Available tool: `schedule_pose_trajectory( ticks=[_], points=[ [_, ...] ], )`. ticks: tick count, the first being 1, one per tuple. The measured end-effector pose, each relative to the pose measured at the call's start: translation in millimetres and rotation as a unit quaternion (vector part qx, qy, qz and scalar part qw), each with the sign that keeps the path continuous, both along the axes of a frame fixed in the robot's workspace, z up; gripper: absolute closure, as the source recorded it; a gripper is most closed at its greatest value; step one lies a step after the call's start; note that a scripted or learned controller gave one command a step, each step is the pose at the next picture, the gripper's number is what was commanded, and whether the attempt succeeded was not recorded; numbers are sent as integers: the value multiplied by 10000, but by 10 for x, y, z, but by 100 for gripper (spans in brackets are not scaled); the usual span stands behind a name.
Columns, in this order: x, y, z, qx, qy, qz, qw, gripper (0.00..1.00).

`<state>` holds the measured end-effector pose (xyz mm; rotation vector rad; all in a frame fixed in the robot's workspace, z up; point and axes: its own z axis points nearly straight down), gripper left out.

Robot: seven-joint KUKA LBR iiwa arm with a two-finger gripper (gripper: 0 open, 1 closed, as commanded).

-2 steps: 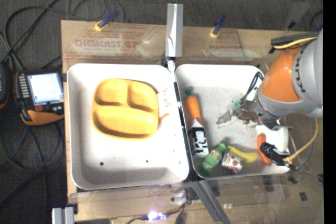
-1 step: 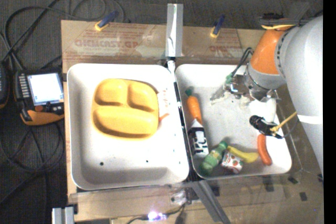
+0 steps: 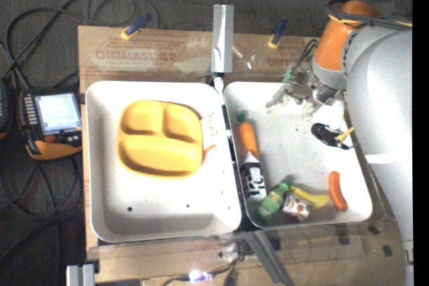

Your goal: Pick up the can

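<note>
While the hand (image 3: 291, 100) hangs over the far part of the right bin (image 3: 295, 154), its fingers stand spread apart and released, with nothing between them. The can (image 3: 297, 208) lies well apart from the hand, close to the near wall of the same bin. It sits between a green bottle (image 3: 271, 203) on its left and a yellow banana (image 3: 312, 196) on its right, just beside both. The can label is red and white; its print is too small to read.

A black-and-white carton (image 3: 253, 177) lies just far of the green bottle, along the bin's left wall. Its face carries bold black marks, but no word can be made out. An orange carrot (image 3: 249, 137) with a green tip lies farther along the same wall. A red sausage (image 3: 337, 191) lies near the right wall, right of the banana.

The left bin (image 3: 161, 207) holds a yellow divided tray (image 3: 161, 137) with three compartments. A white tag (image 3: 210, 132) with red marks sits at this bin's right wall; the marks are not legible.

A cardboard sheet (image 3: 167, 53) beyond the bins bears large red lettering that appears to read "CHEMCAST". Left of the bins, an orange-and-black pendant (image 3: 52, 120) shows a lit screen; its text cannot be read.
</note>
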<state>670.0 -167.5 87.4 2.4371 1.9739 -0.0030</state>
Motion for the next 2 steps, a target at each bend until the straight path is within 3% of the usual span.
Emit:
schedule_pose_trajectory(
  ticks=[1,2],
  points=[
    [-348,308,169,4,50,-138,9999,0],
    [-32,167,-7,46,110,-1155,9932,0]
  ],
)
